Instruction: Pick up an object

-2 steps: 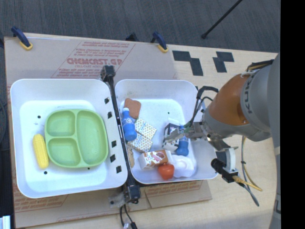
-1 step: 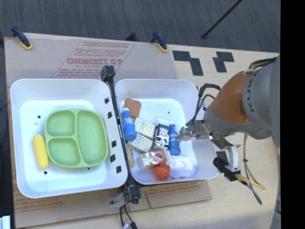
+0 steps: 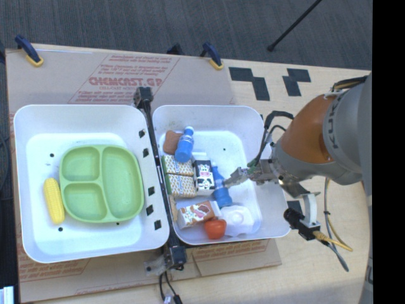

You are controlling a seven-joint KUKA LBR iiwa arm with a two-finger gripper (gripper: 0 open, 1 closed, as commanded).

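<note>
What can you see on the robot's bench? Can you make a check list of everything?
Surface: bench under printed cardboard, bearing left bin and right bin.
Job's things: right bin holds a blue bottle, cracker packs, small cow-print carton, second blue bottle, snack box, red tomato-like toy, white jug, brown item.
Clutter: left bin holds a green divided plate with a corn cob beside it.
Pincer: low in the right bin by the second blue bottle; grip unclear.
Cables: black cables by the arm; more at the front edge.
Surroundings: grey carpet, blue clamps.
</note>
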